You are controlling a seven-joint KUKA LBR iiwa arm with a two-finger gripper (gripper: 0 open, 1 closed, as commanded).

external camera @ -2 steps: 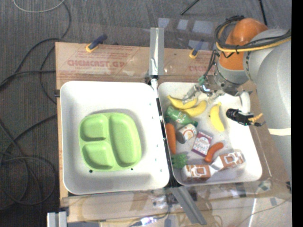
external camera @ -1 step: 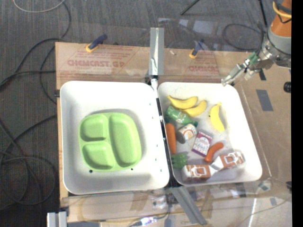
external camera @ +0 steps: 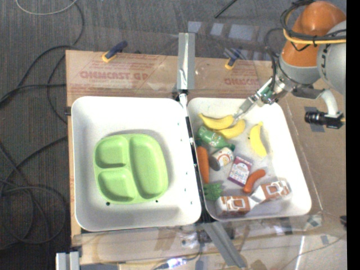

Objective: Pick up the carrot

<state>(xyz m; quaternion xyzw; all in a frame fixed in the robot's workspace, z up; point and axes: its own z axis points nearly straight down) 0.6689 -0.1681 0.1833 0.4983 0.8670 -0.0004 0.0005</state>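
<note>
carrot (external camera: 202,165): slim orange taper, leafy green end, hugging left wall of right bin (external camera: 298,167) | jaws (external camera: 241,113): thin metal, center-right, tips at curved yellow banana (external camera: 216,121), can't tell width | left bin (external camera: 84,151): glossy green sectioned tray (external camera: 131,167)

A brown board-topped counter (external camera: 129,75) (red lettering printed across it) carries two shallow white bins side by side, the left bin (external camera: 84,117) touching the right bin (external camera: 295,167), with two yellow-handled clamps (external camera: 114,51) at its far edge.
</note>
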